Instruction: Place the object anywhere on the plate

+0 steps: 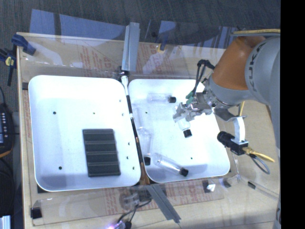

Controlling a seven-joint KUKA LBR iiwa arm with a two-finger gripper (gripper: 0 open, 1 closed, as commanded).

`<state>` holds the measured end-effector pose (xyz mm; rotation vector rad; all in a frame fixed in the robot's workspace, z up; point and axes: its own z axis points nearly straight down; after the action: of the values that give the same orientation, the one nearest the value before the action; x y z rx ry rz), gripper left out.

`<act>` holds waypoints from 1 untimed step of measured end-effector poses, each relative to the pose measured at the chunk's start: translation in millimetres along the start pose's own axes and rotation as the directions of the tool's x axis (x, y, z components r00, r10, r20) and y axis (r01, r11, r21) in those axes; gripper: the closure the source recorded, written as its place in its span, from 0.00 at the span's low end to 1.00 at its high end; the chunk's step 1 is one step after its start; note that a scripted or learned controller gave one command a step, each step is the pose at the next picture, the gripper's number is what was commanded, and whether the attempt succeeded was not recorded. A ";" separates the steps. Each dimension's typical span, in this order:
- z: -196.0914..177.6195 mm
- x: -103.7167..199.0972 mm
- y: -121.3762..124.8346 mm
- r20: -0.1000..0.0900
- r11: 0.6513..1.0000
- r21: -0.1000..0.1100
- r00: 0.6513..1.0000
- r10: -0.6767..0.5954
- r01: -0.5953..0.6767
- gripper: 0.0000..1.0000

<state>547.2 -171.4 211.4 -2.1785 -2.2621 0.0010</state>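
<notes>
The plate (101, 151) is a dark, ridged rectangle lying in the lower middle of the left bin (43, 94). My gripper (184, 116) hangs over the middle of the right bin (214, 163). A clear vial with a black cap (187, 132) sits right at the gripper's tip, cap end pointing toward the front. Whether it is touched or gripped I cannot make out. Three more clear vials with black caps lie in the right bin: one at the back (161, 99), one along the left wall (145, 144), and one near the front edge (170, 165).
A raised divider (133, 128) separates the two bins. The arm's grey and orange body (238, 70) covers the right bin's back right corner. A metal rail (129, 46) stands behind the bins. Loose brackets (157, 202) lie on the bench in front.
</notes>
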 end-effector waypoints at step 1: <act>37.2 60.2 77.1 0.000 0.972 0.002 0.972 0.233 -0.233 1.00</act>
<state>622.0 -108.4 174.1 -2.4280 -1.9895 0.0033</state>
